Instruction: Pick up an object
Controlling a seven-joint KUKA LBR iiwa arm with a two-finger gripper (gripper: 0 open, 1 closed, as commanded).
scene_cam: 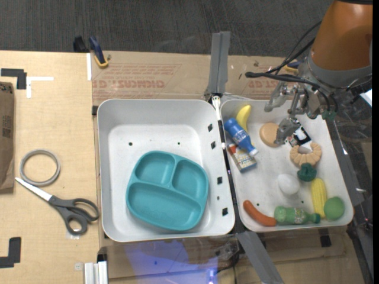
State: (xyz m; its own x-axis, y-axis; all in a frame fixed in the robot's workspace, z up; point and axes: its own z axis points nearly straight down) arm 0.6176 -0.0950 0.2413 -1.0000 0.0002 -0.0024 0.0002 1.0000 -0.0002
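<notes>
camera view, jaws (288, 129) just above tan disc (271, 134)

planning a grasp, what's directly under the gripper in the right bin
The gripper hangs over a tan round disc on the right bin floor. Its fingers cover the disc's right edge, so anything beneath them is hidden.

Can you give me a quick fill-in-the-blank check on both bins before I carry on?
1. The teal divided plate lies in the ____ bin.
2. The blue bottle lies beside the ____ banana.
3. The orange sausage lies in the right bin, along the edge ____ the camera.

Missing words: left; yellow; nearest
</notes>
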